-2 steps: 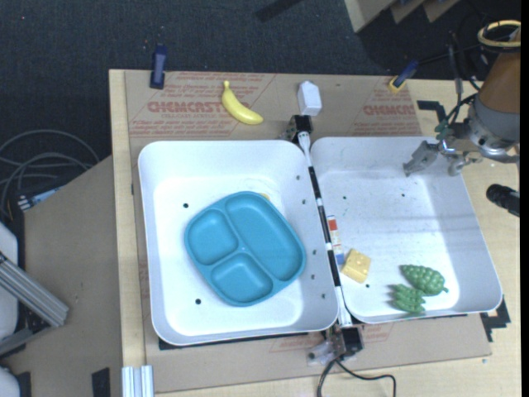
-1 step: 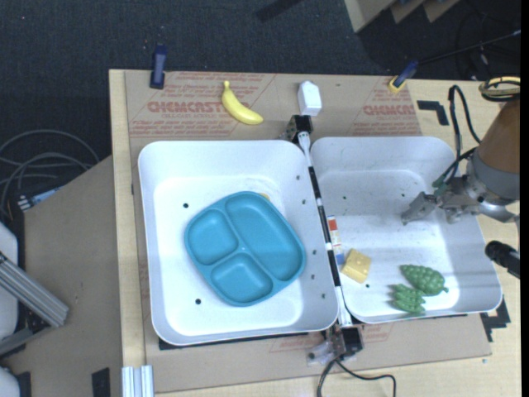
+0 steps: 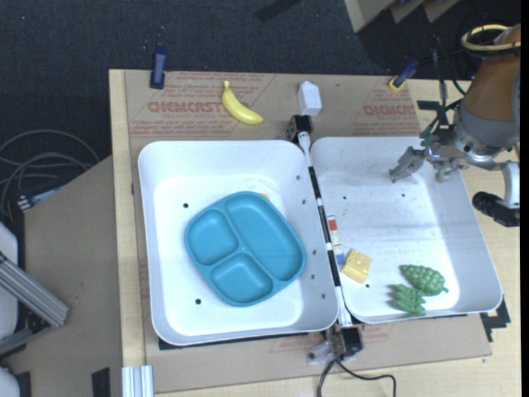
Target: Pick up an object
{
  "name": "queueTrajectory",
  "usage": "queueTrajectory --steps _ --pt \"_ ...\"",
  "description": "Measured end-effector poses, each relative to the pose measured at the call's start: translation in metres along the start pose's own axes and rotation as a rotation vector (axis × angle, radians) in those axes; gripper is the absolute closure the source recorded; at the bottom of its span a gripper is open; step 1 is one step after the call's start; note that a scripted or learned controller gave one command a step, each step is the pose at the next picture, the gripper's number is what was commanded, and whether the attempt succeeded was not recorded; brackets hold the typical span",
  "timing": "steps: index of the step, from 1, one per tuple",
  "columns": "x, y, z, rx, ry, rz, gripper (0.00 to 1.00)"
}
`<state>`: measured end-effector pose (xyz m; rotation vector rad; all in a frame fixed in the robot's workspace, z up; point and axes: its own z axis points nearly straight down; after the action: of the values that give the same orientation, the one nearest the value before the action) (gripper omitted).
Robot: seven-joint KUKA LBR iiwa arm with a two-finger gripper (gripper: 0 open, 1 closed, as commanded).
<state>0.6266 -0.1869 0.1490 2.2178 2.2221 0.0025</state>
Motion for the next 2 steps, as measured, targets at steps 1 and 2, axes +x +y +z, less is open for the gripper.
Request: queueTrajectory --steps 1,2 --pt "0.026 -0.078 0.049 0.005 0.001 0.002 0.00" --pt "-0.024 -0.143 0.062 0.005 0.000 0.005 0.00"
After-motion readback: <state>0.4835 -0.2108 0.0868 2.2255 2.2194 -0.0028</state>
